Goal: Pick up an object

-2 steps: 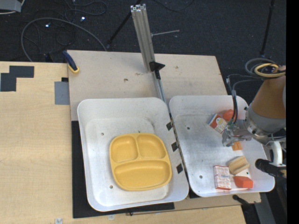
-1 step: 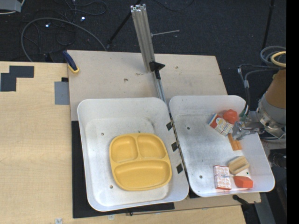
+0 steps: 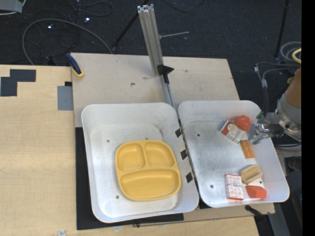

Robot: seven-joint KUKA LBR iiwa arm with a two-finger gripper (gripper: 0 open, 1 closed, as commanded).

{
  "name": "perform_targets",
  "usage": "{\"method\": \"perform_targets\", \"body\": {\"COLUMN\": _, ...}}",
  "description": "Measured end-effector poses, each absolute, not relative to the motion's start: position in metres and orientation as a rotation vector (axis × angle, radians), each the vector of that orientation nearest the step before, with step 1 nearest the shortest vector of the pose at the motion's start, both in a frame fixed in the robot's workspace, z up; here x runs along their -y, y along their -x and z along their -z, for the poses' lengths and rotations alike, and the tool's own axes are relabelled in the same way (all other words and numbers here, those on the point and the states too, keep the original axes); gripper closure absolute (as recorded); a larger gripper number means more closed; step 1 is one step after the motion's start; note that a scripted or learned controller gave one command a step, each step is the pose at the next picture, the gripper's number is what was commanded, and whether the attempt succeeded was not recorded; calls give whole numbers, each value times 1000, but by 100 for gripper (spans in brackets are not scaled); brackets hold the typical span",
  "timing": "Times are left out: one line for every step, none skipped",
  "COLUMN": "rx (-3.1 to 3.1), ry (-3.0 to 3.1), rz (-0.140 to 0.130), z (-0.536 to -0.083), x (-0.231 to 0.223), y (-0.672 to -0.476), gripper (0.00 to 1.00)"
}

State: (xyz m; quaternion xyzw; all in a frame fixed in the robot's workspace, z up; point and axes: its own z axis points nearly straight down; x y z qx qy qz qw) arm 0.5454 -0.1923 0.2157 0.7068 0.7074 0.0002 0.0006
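two white bins side by side on the tabletop (image 3: 197,75). in the left bin (image 3: 98,132), a yellow divided plate (image 3: 147,170). in the right bin (image 3: 211,151), a small carton with a red cap (image 3: 235,128) near the far right edge, an orange stick (image 3: 247,149) just beside it, a tan block (image 3: 251,173) nearer the front, a red-and-white packet (image 3: 235,187) touching an orange piece (image 3: 256,192). gripper (image 3: 261,132) at the bin's right edge, near the carton; open or closed, cannot tell

Small food items (image 3: 239,132) (cartons, tan blocks, something red) lie scattered in the right bin (image 3: 211,146).
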Motion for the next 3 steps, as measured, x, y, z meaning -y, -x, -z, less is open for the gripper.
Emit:
{"method": "perform_targets", "body": {"rx": -2229, "ry": -2215, "rz": -2, "z": -225, "x": 134, "y": -560, "gripper": 100}}
{"method": "perform_targets", "body": {"rx": -2227, "ry": -2218, "rz": 0, "z": -229, "x": 91, "y": -578, "gripper": 100}}
{"method": "perform_targets", "body": {"rx": -2227, "ry": -2218, "rz": 0, "z": -238, "x": 40, "y": -591, "gripper": 100}}
